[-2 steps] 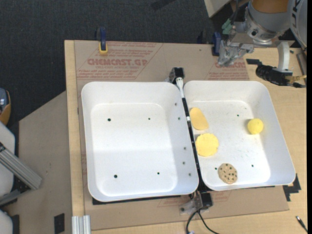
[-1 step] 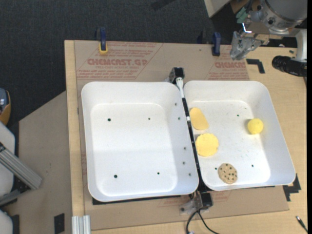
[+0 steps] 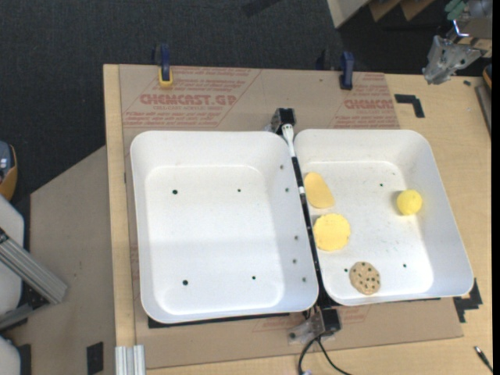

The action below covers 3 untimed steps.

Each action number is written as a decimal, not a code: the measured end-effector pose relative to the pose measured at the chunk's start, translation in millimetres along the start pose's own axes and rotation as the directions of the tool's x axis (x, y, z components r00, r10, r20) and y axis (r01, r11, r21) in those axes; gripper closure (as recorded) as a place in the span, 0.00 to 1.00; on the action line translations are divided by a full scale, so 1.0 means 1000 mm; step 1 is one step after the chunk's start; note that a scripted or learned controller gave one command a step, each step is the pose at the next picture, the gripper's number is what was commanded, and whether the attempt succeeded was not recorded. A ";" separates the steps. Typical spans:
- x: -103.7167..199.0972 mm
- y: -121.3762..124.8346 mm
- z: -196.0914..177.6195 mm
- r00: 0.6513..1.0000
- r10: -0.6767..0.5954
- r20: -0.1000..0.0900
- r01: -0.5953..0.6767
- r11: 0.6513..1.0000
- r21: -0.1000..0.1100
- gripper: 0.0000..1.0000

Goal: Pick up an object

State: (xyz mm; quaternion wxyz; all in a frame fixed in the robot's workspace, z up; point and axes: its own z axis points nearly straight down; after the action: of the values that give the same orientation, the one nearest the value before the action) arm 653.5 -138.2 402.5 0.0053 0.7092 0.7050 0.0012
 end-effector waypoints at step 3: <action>0.121 -0.070 0.007 1.000 -0.009 -0.006 0.009 1.000 0.003 1.00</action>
State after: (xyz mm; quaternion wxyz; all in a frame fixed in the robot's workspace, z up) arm 584.5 -17.3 394.5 0.0021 0.7062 0.7081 0.0022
